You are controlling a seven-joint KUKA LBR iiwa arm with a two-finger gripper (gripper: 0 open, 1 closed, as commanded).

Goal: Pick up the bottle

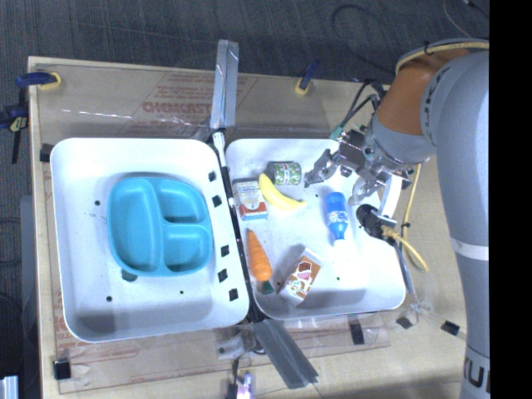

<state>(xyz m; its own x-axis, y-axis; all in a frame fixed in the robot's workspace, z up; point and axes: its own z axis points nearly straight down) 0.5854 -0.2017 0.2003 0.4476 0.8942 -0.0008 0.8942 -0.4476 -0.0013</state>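
- We find the bottle (336, 215) lying on its side in the right bin (378, 293), right of the frame's centre: a blue body with a white label band, its long axis running roughly up and down the frame, cap end apparently toward the top.
- Our gripper (341, 175) hangs just above and slightly up-frame of the bottle's top end. Its two fingers (319, 169) stand spread wide apart, one toward the left and one toward the right, and nothing lies between them.
- The banana (281, 194) lies just left of the bottle, with the green can (285, 173) above it; the left finger sits near both. The carrot (260, 260) and the small carton (302, 276) lie lower in the bin, apart from the bottle.
- We judge the step in hand to be lining up for the grasp, not yet the descent.
- To do it well, we should shift the gripper down-frame until it centres over the label band, not the top end, where the grip would be off balance.
- We should keep the fingers set across the bottle's narrow width, one on its left side and one on its right, so they close on the round body.
- We should watch the left finger: coming down too far left, it may land on the banana or push it against the bottle.
- A round bottle lying flat can roll, so a straight, centred descent seems safest to us.
- The blue tray (162, 223) in the left bin (75, 165) plays no part.
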